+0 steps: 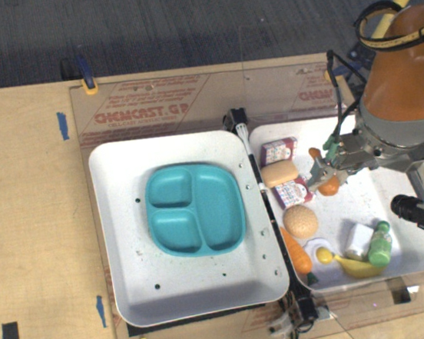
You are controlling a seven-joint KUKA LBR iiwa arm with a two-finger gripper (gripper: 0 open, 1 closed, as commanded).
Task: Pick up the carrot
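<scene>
The carrot (296, 250), orange with a dark green tip at its lower end, lies at about 8 o'clock in the right bin (390, 199), stretched along the bin's left wall and pointing roughly from 11 to 5 o'clock. At 1 o'clock from it, just beside its upper end, sits a round tan ball (302, 222). At 3 o'clock from its lower end rests a small white-and-yellow piece (321, 252), and past that a yellow banana (355, 265), a green bottle (379, 244) and a pale grey box (356, 236) cluster toward the bin's 5 o'clock corner.

Farther up the bin, at 12 o'clock from the carrot, a tan bun (279, 172) sits between two purple packets, one above it (278, 150) and one below it (293, 192).

The gripper (325, 167) hangs over the middle of the right bin, at about 1 o'clock from the carrot and well apart from it, with a small orange object (328, 185) right under its tip. Whether the pincer is released, clenched or grasping that object cannot be told from this angle. The grey arm (404, 70), with its orange band, reaches in from 3 o'clock.

At 9 o'clock, the left bin (117, 216) holds a teal divided plate (196, 208) near its centre.
</scene>
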